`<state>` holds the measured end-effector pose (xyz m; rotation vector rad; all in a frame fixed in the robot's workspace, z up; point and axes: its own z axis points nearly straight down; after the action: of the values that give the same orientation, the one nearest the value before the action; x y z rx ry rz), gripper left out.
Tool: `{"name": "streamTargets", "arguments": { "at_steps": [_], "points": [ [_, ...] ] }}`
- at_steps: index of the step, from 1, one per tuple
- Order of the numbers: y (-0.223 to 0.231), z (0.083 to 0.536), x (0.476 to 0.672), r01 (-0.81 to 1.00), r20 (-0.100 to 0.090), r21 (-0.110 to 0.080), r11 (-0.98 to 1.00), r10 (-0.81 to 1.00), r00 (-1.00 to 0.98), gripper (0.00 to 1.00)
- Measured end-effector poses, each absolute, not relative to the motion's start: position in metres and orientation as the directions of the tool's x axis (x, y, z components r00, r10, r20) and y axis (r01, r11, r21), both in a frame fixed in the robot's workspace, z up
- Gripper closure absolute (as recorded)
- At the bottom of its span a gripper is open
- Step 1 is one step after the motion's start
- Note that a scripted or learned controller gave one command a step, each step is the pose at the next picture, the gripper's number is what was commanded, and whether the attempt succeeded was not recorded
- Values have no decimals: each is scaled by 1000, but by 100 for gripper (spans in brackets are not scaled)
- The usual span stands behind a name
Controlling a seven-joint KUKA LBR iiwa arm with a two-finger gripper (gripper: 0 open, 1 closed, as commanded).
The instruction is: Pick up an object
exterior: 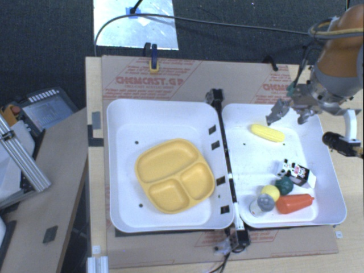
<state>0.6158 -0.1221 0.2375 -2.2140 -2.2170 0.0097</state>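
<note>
gripper (290,113) spread, holding nothing, above yellow corn (268,132) at back of rt bin (330,178).

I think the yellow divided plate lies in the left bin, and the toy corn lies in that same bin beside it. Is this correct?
Not quite. The camera view shows the yellow divided plate in the left bin, but the toy corn lies in the right bin, near its far edge, below the gripper.

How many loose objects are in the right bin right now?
6: corn cob at the far side; milk carton, green ball, yellow ball, grey can and carrot clustered near. More may hide underneath.
</note>
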Motion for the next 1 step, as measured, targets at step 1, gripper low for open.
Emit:
{"name": "streamTargets", "arguments": {
  "at_steps": [1],
  "points": [
    [-122, 245, 618, 1000, 0, 1, 3, 1000, -3, 0]
  ]
}}
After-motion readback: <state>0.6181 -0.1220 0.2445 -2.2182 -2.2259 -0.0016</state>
